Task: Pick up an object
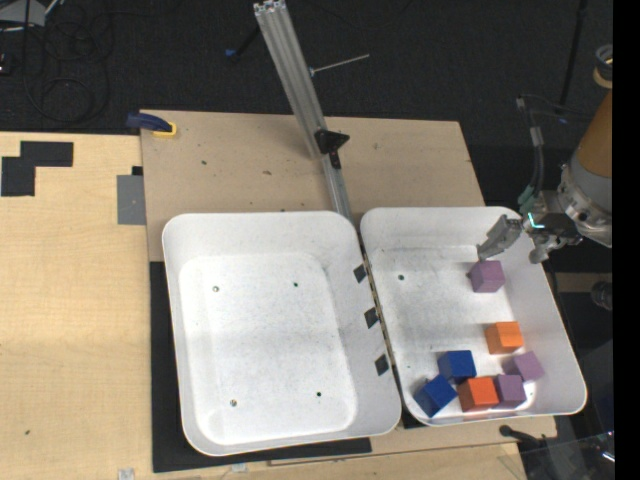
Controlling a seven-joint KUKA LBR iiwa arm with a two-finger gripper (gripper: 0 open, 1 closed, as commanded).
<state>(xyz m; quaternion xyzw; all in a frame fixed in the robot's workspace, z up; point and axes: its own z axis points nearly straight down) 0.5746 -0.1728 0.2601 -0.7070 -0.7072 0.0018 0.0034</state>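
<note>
Two shallow white plastic bins sit side by side on the bench. The left bin (pixel 265 338) holds nothing visible. The right bin (pixel 440 258) contains seven small foam cubes: a purple cube (pixel 487 275) alone near the upper right, an orange cube (pixel 504 337) below it, and a cluster along the lower rim of two blue (pixel 456 365) (pixel 436 395), one orange (pixel 479 393) and two purple (pixel 527 367) (pixel 511 389).

The two-finger gripper (pixel 522 236) hangs just above the lone purple cube, fingers spread apart, nothing between them. That cube rests flat, slightly rotated; being cubic, it shows no long axis.
</note>
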